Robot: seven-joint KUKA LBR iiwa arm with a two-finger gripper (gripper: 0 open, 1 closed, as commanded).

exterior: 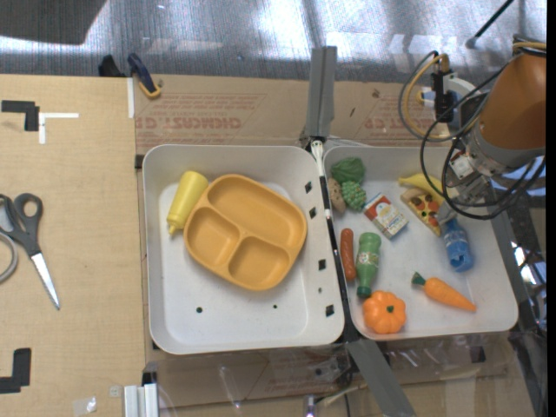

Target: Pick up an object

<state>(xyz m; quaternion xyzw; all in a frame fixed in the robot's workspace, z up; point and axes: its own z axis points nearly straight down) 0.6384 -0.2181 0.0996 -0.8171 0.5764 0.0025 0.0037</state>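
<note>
Two shallow white bins sit side by side on the bench. The left bin (165,320) holds a yellow divided plate (246,230) with three compartments, and a yellow bottle (185,200) lies just beside it, touching its upper left edge. The right bin (495,315) holds many small toy foods. Near its top left corner there is a green broccoli (349,181), and next to it a small red and white carton (386,215). A slice of pizza (423,207) lies near a yellow banana (419,182). Lower down, a red sausage (347,252) lies along the left wall, with a green bottle (368,264) just beside it. An orange pumpkin (385,312) sits at the front, and an orange carrot (445,293) lies to its right. A blue bottle (456,246) lies near the right wall. The arm (519,102) comes in from the right, above the upper right corner of this bin, and its gripper (459,200) hangs close above the blue bottle and the pizza. It is not possible to tell how the jaws stand. On the bench at the far left lie scissors (30,233).
</note>
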